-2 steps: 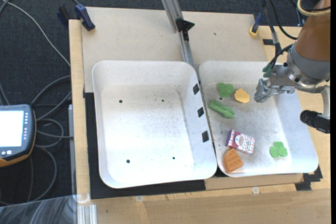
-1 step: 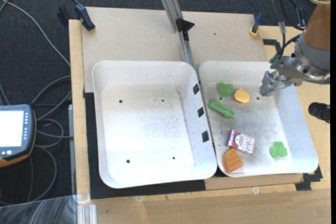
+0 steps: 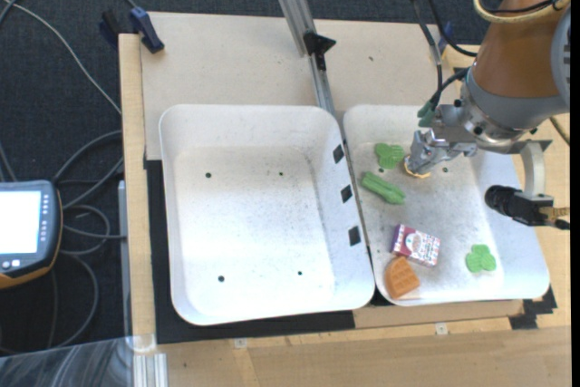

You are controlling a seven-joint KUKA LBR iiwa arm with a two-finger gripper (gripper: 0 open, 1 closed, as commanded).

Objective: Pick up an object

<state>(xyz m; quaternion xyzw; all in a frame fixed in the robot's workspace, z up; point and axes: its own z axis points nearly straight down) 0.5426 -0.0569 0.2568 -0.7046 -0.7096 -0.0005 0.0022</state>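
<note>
Several things lie in the right bin (image 3: 521,272) under my gripper (image 3: 422,160), which sits low beside a green leafy piece (image 3: 390,155); whether it grips anything I cannot tell. A green pod (image 3: 382,188) lies near. I judge I could nudge the leaf aside and lift nothing.

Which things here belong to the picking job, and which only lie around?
For the job: gripper; green leafy toy; green pod-shaped toy; pink printed packet; orange waffle-like toy; green clover-shaped toy.
Lying about: blue clamp; handheld screen.
</note>
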